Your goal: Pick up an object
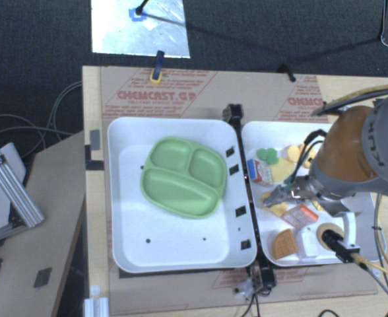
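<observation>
Nearest, a brown waffle-like cracker (284, 244) lies in the right white bin (260, 248). Beyond it, the gripper (281, 196) sits low among small yellow items (283, 170); grip state cannot be told. Farther left, a green divided tray (183, 176), long axis running left-right, rests in the left white bin (125, 197).

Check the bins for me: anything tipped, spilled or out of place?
Nothing spilled or damaged that I can see. The green tray lies flat but skewed in the left bin. The right bin holds a loose jumble of small items near the gripper, all inside its walls.
</observation>
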{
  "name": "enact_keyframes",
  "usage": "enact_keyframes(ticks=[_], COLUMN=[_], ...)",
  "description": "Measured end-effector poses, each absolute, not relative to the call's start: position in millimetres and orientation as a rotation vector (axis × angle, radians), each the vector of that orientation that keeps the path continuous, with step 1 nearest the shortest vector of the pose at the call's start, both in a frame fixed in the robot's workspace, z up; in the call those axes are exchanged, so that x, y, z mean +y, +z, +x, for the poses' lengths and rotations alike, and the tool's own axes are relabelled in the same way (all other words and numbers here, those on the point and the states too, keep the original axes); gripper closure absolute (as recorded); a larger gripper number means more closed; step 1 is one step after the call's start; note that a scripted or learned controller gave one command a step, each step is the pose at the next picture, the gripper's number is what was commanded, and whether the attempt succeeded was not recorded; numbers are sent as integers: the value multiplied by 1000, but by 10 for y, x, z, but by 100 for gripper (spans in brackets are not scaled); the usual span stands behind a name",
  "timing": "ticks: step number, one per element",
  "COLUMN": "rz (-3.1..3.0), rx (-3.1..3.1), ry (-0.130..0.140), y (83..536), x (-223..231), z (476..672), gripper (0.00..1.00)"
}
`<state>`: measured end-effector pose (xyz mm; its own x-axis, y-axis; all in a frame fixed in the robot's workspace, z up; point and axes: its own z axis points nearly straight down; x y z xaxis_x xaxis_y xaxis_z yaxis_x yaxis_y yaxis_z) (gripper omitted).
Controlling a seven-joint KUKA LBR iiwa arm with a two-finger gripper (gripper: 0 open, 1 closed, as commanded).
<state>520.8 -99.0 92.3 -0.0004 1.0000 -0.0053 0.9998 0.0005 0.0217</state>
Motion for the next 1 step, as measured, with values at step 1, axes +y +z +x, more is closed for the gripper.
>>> enact_keyframes(ticks=[1], rz=[2207], rx=[2211], ry=[26], y=[1030], x=[-964], z=[5221], gripper=[100])
